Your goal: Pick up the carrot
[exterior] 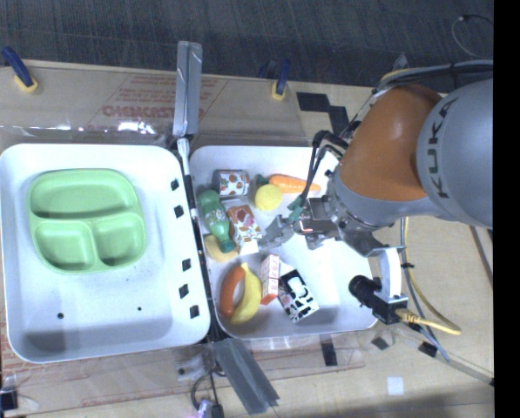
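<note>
Wooden bench carries two white bins; left bin point(16, 259) holds a green tray point(85, 219), right bin point(347, 307) holds toy food. Carrot point(287, 182) lies at the far side of the right bin, just right of a yellow lemon point(268, 197). Gripper point(286, 227) hangs near it, above the clutter; aperture cannot be read, nothing seen held. Judgement: light, rigid, smooth plastic; grasp across mid-body.
</note>
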Controlling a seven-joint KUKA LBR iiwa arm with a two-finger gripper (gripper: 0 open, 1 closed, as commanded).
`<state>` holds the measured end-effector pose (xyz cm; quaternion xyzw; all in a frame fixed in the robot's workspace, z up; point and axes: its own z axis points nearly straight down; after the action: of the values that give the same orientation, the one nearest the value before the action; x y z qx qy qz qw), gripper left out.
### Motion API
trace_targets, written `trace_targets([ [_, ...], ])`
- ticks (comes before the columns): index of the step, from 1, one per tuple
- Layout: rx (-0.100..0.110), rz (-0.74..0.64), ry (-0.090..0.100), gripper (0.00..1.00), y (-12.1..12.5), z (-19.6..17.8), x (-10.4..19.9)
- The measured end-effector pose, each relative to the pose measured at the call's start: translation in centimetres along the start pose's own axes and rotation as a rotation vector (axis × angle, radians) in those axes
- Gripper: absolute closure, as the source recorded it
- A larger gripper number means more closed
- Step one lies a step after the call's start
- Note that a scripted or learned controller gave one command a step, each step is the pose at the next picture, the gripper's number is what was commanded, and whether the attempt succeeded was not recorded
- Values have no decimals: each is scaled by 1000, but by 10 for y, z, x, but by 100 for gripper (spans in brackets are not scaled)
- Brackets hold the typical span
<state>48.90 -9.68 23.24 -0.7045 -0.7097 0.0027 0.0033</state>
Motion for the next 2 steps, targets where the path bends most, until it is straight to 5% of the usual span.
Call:
trace_targets([
  [1,-3,60,-1,0,49,-28,-65],
  [2,-1,242,0,0,86,123,-65],
])
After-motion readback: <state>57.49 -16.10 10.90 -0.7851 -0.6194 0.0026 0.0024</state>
